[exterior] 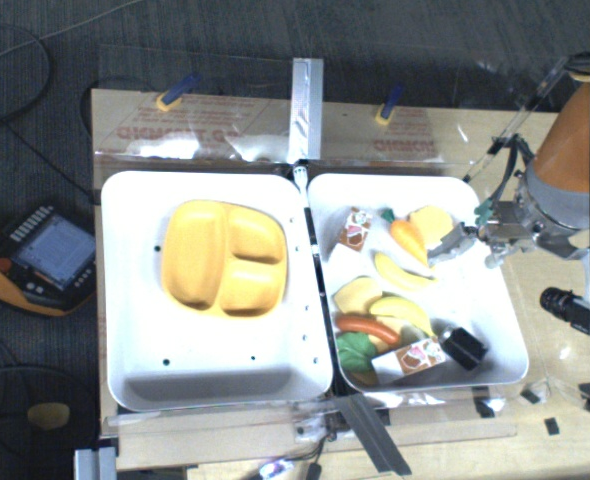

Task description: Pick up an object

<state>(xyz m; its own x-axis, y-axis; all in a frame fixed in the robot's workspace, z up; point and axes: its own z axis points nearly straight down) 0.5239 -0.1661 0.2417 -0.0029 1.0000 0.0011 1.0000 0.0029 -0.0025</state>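
On the table [65, 408] sit two white bins: the left bin [125, 368] holds a yellow tray [223, 258], and the right bin [505, 328] holds toy food, among it a carrot [407, 236], a banana [400, 272], a hot dog [367, 327], a small carton [355, 230] and a black block [466, 347]. The arm [565, 158] reaches in from the right, its gripper [453, 245] over the right bin's upper right part, near the carrot and banana. A handheld pendant [40, 260] lies on the floor to the left.
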